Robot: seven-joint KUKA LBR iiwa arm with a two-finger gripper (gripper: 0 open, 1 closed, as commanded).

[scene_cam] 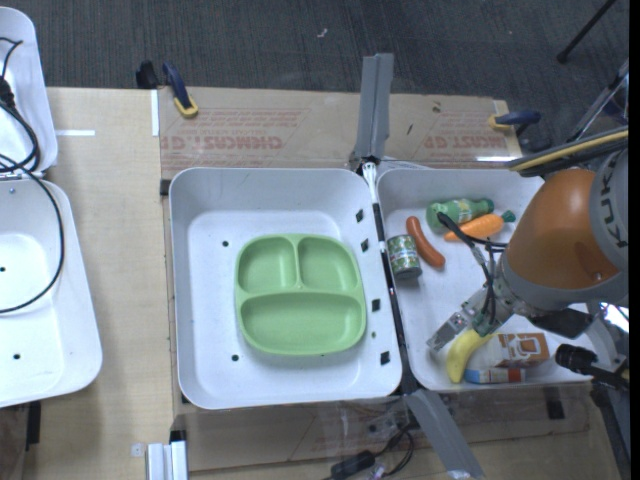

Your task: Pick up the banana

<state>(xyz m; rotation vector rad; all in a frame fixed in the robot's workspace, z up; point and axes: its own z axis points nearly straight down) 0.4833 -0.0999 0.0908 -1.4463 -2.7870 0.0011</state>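
Observation:
The yellow banana (460, 356) lies near the front edge of the right bin (425, 368), beside a small carton. My gripper (455, 328) reaches down from the right and sits right at the banana's upper end, close over it or touching it. The arm's orange band hides what lies behind the gripper.
The right bin also holds a green bottle (460, 211), a carrot (482, 226), a red sausage (428, 243), a small can (403, 256), an orange-and-white carton (522, 348) and a white tube (495, 374). A green divided plate (300, 293) lies in the left bin (200, 268).

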